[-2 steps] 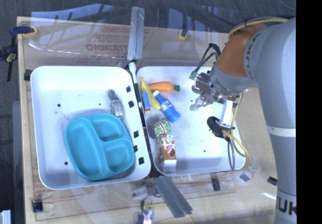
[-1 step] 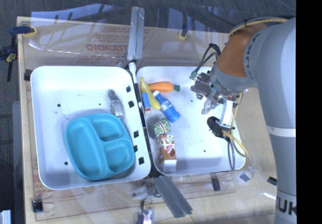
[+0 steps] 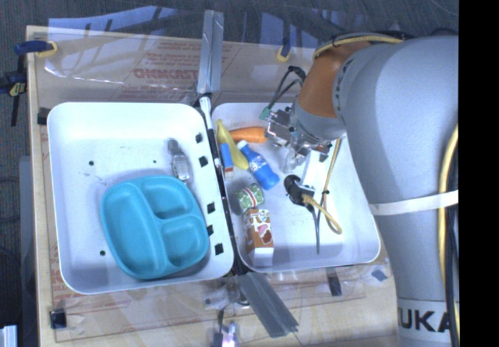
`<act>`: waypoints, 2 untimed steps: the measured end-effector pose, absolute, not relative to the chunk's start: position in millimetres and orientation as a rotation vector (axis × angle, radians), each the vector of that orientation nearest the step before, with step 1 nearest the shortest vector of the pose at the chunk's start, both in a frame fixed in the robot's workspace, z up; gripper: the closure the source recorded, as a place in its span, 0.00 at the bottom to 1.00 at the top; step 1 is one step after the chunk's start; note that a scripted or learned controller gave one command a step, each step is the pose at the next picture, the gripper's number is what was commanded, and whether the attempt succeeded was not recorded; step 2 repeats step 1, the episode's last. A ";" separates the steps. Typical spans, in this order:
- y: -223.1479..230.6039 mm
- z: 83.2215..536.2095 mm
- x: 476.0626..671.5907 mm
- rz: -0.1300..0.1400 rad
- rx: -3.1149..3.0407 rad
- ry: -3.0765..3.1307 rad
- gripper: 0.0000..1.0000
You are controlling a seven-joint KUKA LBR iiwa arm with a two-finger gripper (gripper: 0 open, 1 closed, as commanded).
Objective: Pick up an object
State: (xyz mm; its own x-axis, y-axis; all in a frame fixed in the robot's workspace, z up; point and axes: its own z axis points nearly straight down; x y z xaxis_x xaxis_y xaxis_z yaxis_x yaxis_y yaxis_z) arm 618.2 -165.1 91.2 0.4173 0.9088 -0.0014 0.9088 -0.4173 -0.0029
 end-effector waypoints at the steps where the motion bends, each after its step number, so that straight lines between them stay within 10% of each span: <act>1: -164.6 101.8 618.9 0.004 -2.639 -1.700 1.00; 2: -164.6 101.8 618.9 0.004 -2.639 -1.700 1.00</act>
